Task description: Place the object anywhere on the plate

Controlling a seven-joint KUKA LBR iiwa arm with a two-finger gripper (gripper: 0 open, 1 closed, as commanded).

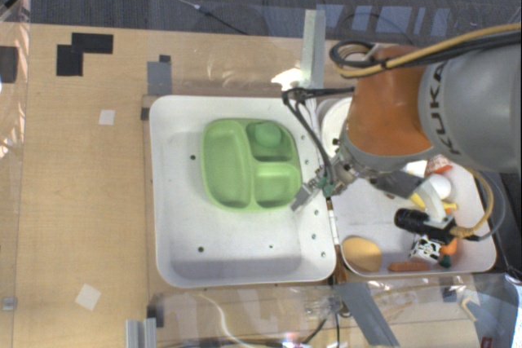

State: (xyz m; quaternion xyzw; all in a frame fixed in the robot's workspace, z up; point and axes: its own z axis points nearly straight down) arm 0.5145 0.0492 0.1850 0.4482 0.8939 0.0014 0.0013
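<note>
Green plate (pixel 236 167) holds a green object (pixel 265 134).

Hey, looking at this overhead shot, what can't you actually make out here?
- End effector: small and partly under the arm; open or shut, holding anything, cannot be told.
- Right bin: its upper part is covered by the arm.
- Toys in the right bin: small and crowded together; kinds unclear.
- Round green thing in the green plate's upper compartment: same colour as the plate, identity unclear.
</note>
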